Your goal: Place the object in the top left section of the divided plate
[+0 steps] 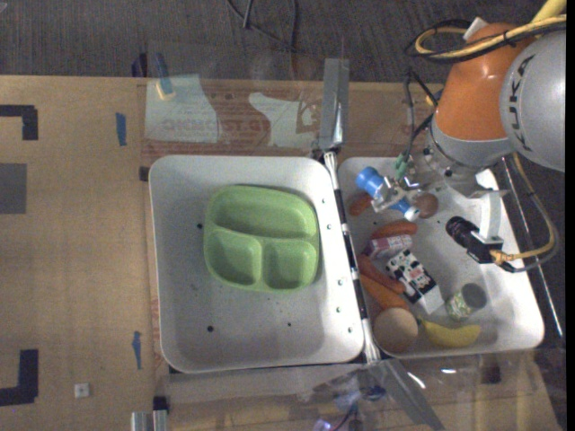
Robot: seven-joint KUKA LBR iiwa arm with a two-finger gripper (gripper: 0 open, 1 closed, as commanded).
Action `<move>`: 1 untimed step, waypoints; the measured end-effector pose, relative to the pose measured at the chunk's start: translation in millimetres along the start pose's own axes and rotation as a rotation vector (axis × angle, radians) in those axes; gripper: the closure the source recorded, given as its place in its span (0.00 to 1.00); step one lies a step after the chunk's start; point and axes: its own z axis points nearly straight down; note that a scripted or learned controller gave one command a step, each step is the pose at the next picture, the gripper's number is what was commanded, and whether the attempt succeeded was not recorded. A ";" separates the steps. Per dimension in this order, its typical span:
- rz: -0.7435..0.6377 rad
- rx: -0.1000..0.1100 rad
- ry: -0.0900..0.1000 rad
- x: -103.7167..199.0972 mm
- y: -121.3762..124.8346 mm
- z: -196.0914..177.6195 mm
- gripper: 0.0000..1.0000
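Note:
A green divided plate (262,237) lies in the left bin (180,330), with one long section along its far side and two smaller ones nearer me. My gripper (411,178) hangs below the orange wrist over the far left part of the right bin (526,326). It is right beside a clear bottle with a blue cap (382,191), and I cannot see whether it touches the bottle. Nothing lies on the plate.
The right bin holds a red sausage (393,230), an orange carrot (382,285), a black-and-white carton (413,275), a tan egg (395,329), a banana (451,334) and a small can (460,305). A metal divider (334,115) stands between the bins.

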 end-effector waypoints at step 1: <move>-0.040 0.000 0.001 75.1 19.2 -3.0 1.00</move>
